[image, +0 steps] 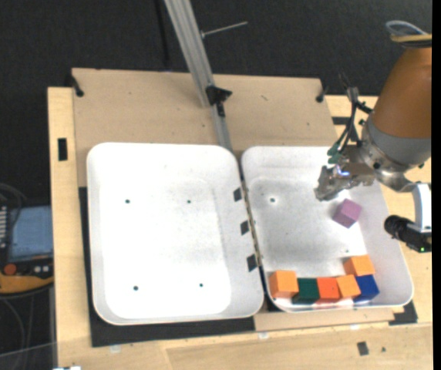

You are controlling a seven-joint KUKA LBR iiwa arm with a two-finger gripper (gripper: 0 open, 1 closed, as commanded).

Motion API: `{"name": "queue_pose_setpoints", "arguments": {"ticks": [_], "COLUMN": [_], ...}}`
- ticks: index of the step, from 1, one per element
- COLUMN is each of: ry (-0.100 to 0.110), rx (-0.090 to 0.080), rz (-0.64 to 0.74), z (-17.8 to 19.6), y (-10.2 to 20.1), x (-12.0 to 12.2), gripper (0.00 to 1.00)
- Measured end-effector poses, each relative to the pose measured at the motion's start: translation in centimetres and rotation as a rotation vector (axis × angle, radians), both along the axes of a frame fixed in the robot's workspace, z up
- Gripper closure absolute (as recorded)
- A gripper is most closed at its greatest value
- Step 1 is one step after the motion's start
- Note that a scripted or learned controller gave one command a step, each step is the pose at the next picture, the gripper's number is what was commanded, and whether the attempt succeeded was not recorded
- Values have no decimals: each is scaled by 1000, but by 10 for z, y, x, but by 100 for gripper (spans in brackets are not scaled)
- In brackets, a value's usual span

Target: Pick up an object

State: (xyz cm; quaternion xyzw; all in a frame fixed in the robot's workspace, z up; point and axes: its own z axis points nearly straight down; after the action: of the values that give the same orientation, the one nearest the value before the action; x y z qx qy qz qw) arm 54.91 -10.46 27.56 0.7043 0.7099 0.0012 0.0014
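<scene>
Blocks: one purple block [347,213], four orange, one green, one blue; gripper [330,185] state unclear.

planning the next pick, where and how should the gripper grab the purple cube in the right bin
Take the purple cube across two opposite flat side faces, coming straight down from above. It lies alone on the right bin floor, apart from the blocks crowded at the near wall, so every side looks free. The gripper hangs just up-left.

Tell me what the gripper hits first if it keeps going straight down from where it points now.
Likely the bare floor of the right bin. The gripper points down just left of the purple block, though depth is hard to judge from this slant.
</scene>
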Motion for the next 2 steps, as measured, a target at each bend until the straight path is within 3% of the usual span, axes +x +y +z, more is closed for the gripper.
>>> {"name": "queue_pose_setpoints", "arguments": {"ticks": [2], "ry": [6], "rx": [1], "rz": [-2], "z": [-31], "y": [105], "x": [-1], "gripper": [100]}}
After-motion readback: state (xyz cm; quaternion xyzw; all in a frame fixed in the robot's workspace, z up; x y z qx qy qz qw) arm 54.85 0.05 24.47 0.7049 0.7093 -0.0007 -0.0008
